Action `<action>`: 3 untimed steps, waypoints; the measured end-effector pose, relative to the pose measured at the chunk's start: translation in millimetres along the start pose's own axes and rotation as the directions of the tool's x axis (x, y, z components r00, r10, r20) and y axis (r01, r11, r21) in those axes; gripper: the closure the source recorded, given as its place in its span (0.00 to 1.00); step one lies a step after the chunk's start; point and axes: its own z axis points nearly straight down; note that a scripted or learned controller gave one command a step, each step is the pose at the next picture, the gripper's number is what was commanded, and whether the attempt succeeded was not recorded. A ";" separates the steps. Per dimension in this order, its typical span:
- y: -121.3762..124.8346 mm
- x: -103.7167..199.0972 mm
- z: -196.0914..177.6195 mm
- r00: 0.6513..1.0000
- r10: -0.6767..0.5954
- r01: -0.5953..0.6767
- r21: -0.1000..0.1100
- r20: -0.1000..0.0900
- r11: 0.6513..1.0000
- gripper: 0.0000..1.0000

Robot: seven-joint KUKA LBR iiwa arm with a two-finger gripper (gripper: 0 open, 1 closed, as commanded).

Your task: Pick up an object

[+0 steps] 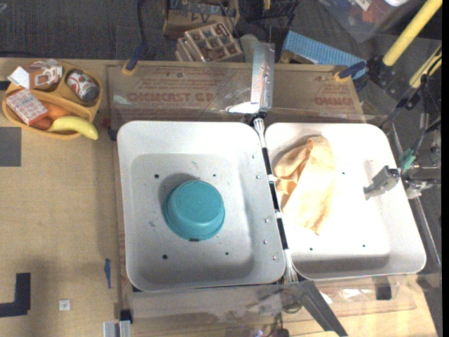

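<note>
Teal bowl (195,209) sits inverted, mid-left bin (133,153), clear floor around it. Yellow cloth (307,181) hugs right bin's (393,251) left wall. Gripper (382,180) at right edge; grasp indeterminate.

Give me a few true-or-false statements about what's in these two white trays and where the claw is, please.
1. A teal bowl sits in the left bin. True.
2. The yellow cloth lies in the same bin as the bowl. False: it lies in the right bin, crumpled against its left side.
3. The claw is over the right bin. True, near that bin's right edge.
4. The claw grips the cloth. False: it is apart from the cloth, with white bin floor between them.
5. A banana rests in the left bin. False: it lies on a tray of small items outside the bins, at upper left.
</note>
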 end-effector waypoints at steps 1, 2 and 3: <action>23.9 24.9 173.5 0.999 0.038 -0.038 0.001 -0.001 0.999 0.00; 59.5 57.8 191.6 1.000 -0.006 0.006 -0.011 0.001 1.000 0.00; 60.1 55.6 181.1 1.000 0.001 -0.001 -0.015 0.001 1.000 1.00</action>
